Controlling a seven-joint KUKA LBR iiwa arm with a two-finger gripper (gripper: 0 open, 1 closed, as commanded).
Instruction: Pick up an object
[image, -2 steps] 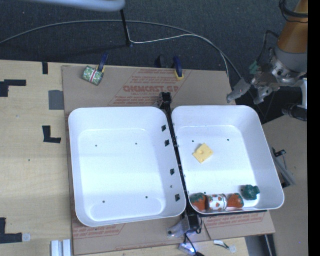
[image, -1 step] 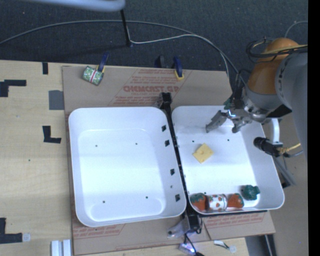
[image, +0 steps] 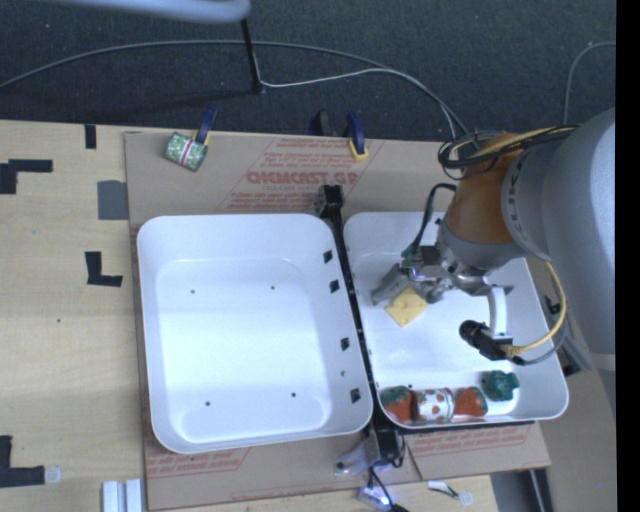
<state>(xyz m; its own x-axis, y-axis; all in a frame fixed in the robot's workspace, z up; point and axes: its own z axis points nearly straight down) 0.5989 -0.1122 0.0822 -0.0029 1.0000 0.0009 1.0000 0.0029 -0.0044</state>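
My gripper (image: 407, 287) hangs low over the upper left part of the right bin (image: 540, 400), under the orange band of the arm (image: 480, 205). A pale yellow block (image: 405, 309) lies on the bin floor directly below the gripper, touching or nearly touching it. Along the bin's front wall sit a red-and-green toy (image: 398, 402), a red-and-white can (image: 434, 404) and an orange piece (image: 470, 403). A small green object (image: 498, 383) lies just behind them at the right.
The left bin (image: 160, 240) stands beside the right one, with a black divider clamp (image: 345, 300) between them. A black cable end (image: 480, 340) from the arm dangles over the right bin. A small green box (image: 186, 151) rests on the cardboard behind the bins.
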